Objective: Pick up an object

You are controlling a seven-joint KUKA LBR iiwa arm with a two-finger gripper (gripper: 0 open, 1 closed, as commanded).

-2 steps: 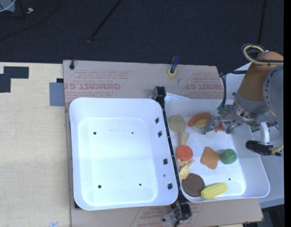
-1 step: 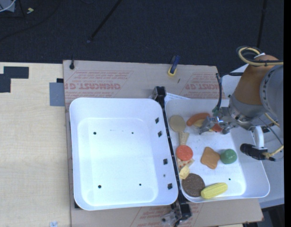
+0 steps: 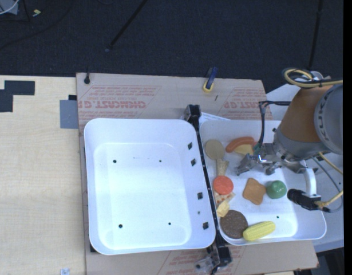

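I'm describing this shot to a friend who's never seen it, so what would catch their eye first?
Probably the cluster of bright toy foods in the right bin: a red tomato, a green ball and a yellow corn cob near its front edge. Next, the grey arm with its orange band reaching in from the right, its gripper low over the bin's middle. The left bin is a large white expanse beside them.

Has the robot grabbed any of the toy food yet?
Not yet, it seems. The gripper is down in the right bin, near the orange-red piece. The tomato, corn and green ball lie in the bin. Grabbing and lifting is left.
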